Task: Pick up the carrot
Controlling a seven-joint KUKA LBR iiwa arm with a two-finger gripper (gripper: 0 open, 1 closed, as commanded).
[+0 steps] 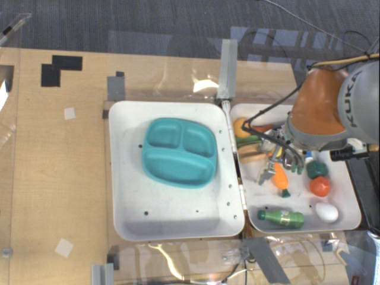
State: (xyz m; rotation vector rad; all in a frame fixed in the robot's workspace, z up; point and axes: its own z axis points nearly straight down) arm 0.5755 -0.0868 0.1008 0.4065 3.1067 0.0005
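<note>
step: reaching for carrot | carrot [280, 179] is lying in right bin [350, 218], near green bottle [281, 218] | gripper [274, 170] is hovering just above it, opening cannot tell | advice: descending straight, closing across narrow body

Two white bins: left bin [127, 218], right bin [350, 215]. One teal tray [178, 152] (three compartments). One carrot [280, 179], one green bottle [281, 218], one egg [326, 212], one tomato [320, 186].

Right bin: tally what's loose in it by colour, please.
Orange: 2, the carrot and an orange ball
Red: 1, tomato
Green: 2, bottle and dark green vegetable
White: 1, egg
Total: 6, others may be hidden under the arm.
</note>
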